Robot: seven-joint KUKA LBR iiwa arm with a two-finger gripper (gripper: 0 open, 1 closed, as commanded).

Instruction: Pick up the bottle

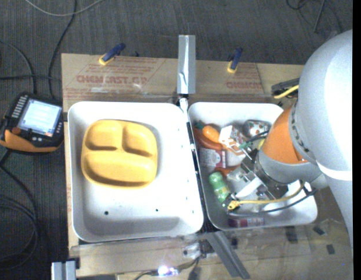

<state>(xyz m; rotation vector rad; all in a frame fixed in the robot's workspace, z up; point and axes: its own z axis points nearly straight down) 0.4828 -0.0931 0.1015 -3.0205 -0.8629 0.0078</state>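
Bottle [211, 146] lies unlifted in the right bin [297, 216], gripper [245, 182] low just beside it, its grip state I cannot tell.

Even overhead light, soft focus, mild glare

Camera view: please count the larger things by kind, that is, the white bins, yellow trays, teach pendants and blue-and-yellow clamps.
White bins: 2, left bin and right bin
Yellow divided tray: 1
Teach pendant: 1
Clamps: 2, left clamp and right clamp
Total: 6
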